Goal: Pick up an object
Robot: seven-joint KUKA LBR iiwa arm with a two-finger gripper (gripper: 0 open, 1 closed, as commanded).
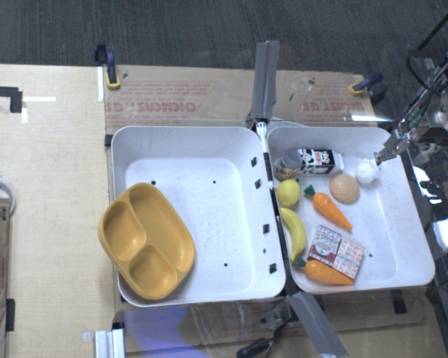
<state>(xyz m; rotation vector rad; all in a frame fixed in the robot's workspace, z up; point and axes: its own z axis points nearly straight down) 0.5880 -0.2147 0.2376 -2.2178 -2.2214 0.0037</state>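
Grey claw (pixel 382 154) at the right white plastic bin's (pixel 403 271) two o'clock rim, grip state unclear, small white round object (pixel 366 172) just at its seven o'clock, tan egg-shaped ball (pixel 345 189) beyond.

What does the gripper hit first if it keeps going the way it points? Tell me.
Probably the white ball. The gripper points down-left from the right bin's upper right corner, and the ball lies just ahead of it. Depth is unclear.
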